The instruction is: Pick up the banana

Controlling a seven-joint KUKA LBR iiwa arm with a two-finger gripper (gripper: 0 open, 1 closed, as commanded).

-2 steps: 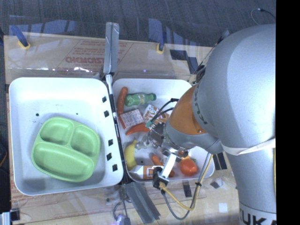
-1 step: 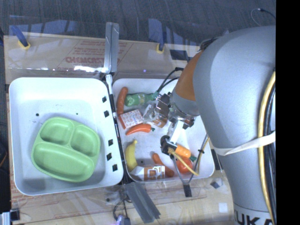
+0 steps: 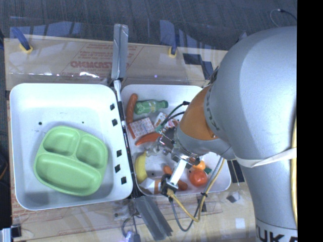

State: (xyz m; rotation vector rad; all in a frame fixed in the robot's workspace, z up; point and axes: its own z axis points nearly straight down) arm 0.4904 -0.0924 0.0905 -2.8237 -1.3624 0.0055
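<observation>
Camera view: pincer (image 3: 162,141) down in right bin (image 3: 194,92), near banana (image 3: 141,167) — how far open, cannot tell.

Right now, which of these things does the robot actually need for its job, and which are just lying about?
For the job: banana, in the right bin.

Just lying about: green bottle, snack packet, tomato, green divided plate in the left bin.
</observation>
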